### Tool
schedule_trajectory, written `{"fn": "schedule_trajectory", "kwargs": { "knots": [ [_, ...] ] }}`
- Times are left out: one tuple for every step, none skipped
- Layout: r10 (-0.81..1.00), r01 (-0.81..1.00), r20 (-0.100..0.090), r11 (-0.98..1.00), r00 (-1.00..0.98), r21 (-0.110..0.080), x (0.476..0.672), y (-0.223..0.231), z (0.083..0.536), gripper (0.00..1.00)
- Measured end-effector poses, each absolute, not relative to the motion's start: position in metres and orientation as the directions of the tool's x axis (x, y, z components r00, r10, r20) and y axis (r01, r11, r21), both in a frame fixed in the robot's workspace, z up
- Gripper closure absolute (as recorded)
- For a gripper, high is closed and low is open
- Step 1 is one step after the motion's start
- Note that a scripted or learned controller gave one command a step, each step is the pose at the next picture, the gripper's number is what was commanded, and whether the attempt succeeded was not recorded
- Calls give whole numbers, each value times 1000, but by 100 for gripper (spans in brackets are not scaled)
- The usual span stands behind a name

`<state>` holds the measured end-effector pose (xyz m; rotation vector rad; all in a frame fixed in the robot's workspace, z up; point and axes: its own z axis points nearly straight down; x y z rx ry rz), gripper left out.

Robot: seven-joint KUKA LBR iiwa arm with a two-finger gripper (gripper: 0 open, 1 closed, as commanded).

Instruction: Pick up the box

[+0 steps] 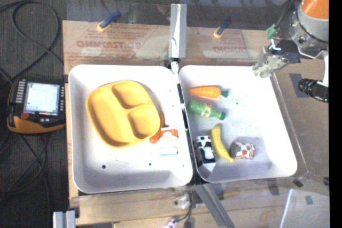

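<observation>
A small white box with red and teal print lies in the left bin, by its right wall and touching the lower right rim of a yellow divided plate. My gripper hangs over the far right corner of the right bin, well away from the box and above the bin's rim. Nothing shows in its grasp.
The right bin holds a carrot, a green bottle, a banana, a red-and-white can and a small black-and-white carton. A metal divider post stands behind the bins. A teach pendant lies at left.
</observation>
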<state>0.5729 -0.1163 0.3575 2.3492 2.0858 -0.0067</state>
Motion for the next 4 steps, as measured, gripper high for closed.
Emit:
{"fn": "schedule_trajectory", "kwargs": {
  "knots": [
    [821, 821, -7, -570, 570, -3, 647, -61, 323, 100],
    [713, 713, -7, -701, 701, -1, 669, -3, 327, 100],
    [713, 713, -16, -701, 701, -1, 670, -4, 333, 100],
    [327, 327, -7, -945, 945, -1, 654, 69, 280, 100]
  ]
}}
